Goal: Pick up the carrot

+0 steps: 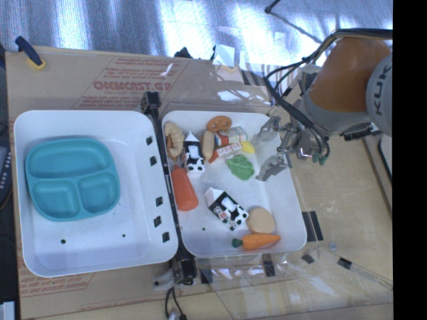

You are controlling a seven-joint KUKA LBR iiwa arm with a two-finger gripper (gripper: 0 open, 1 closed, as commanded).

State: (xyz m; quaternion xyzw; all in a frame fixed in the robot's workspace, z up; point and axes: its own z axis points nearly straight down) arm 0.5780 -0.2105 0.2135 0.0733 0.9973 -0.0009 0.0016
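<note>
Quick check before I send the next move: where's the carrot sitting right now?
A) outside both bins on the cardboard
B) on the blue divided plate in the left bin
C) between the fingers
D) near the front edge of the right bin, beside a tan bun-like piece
D: the carrot lies by the right bin's front edge, just below the tan bun-like piece, with the gripper up by the bin's right rim, apart from it.

Your arm point(347, 79) reaches in from the right, orange band above the wrist, and its gripper point(270, 152) hangs over the right bin's point(290, 209) right edge with fingers point(265, 173) spread apart.
</note>
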